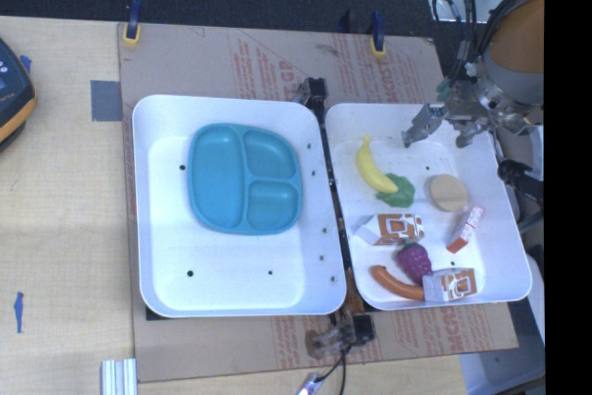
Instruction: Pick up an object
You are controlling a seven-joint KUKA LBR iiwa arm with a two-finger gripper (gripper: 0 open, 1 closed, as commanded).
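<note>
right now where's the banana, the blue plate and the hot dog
banana [371,167]: camera view, middle of its curve
blue plate [245,178]: camera view, central divider
hot dog [396,283]: camera view, middle of its length

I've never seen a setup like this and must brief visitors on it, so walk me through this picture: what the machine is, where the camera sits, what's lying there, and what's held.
One camera looks down at a slant on a wooden bench. The machine is a robot arm, grey with an orange band, reaching in from the right. At its end is the gripper, two fingers for grasping; it hovers over the far end of the right bin with nothing between its fingers.

Two shallow white bins sit side by side. The left bin holds a blue divided plate. The right bin holds toy food: a banana, a green leafy piece, a tan round piece, a purple piece, a sausage, two small cartons and a small red and white item.
</note>
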